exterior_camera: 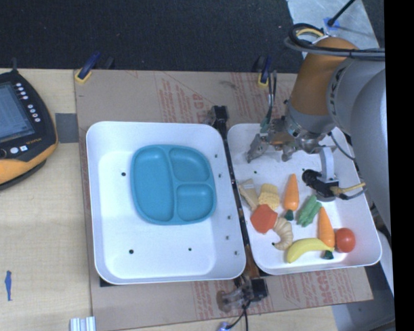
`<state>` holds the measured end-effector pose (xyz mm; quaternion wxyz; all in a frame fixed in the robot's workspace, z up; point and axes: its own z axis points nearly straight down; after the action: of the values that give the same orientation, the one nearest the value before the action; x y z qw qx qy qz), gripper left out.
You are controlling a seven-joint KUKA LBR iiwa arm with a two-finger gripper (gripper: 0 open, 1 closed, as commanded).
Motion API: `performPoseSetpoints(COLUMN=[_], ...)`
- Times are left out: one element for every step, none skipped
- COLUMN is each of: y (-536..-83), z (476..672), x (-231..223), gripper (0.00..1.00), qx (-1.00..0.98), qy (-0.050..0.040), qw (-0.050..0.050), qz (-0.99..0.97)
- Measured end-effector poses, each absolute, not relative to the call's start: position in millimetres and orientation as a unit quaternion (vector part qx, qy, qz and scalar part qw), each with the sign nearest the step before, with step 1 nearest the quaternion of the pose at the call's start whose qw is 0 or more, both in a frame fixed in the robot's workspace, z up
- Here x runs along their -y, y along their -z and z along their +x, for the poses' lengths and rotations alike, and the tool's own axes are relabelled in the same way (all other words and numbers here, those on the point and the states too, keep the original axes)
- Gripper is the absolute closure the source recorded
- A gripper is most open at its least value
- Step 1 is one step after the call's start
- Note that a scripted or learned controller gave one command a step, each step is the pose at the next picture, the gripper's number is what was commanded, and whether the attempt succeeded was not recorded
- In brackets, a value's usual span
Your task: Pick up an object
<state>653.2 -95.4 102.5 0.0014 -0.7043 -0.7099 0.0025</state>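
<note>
My gripper [271, 151] hangs over the far end of the right bin [369, 257], open, its two fingers spread with nothing between them. Toy food lies nearer the front of that bin: a small carrot [290, 192], a yellow corn piece [269, 195], a red pepper [263, 218], a green vegetable [307, 211], a second carrot [324, 226], a tomato [344, 240], a banana [308, 247] and a tan piece [284, 235]. The nearest of them, the small carrot and the corn, lie a short way in front of the fingers.
The left bin [112, 260] holds a blue divided plate [174, 183]. A teach pendant [16, 127] rests on the bench at far left. Clamps [219, 115] sit between the bins at the far and near edges.
</note>
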Motion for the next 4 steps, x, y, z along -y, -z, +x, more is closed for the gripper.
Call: performPoseSetpoints(y=[-112.9,-112.8,-91.7,-102.3], z=[653.4,653.3,655.8,655.9], x=[96.5,96.5,92.9,94.1], gripper=[1.0,0.0,0.0,1.0], qx=[0.71,0.71,0.709,0.71], qy=[-0.0026,-0.0027,-0.0024,-0.0031], qw=[0.001,0.001,0.002,0.002], qz=[-0.704,-0.704,-0.705,-0.705])
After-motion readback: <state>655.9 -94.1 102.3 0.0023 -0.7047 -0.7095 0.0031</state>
